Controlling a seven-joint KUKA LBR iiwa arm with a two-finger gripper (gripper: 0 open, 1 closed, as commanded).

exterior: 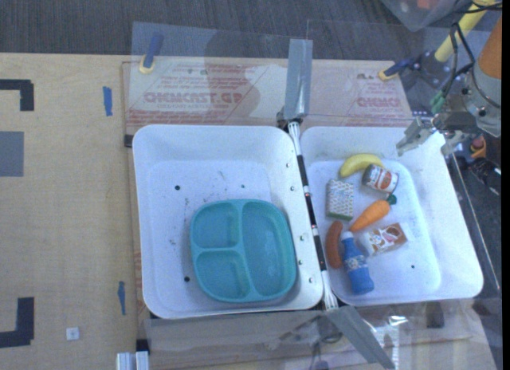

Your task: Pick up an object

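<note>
Right bin [458,225], cluster of small objects left of its centre. Banana [359,163] at the top of the group, curved, yellow. Small can [380,178] just below it, touching or nearly so. Carrot [371,214] lies slanted under the can, green tip toward the can. Checkered block [340,198] at 9 o'clock from the carrot, near the bin's left wall. Red sausage [334,243] below the block, upright along the wall. Blue bottle [356,262] just beside the sausage, at 5 o'clock from it. Orange-and-white packet [387,238] at 6 o'clock from the carrot, close to the bottle's cap.

Gripper [430,133] sits over the bin's upper right rim, at about 2 o'clock from the banana and well apart from every object. Two grey fingers [412,135] spread apart, moderately wide; nothing between them, touching nothing that can be made out.

Left bin [159,201] holds a teal divided plate [241,250], three compartments, resting toward its lower right.
</note>
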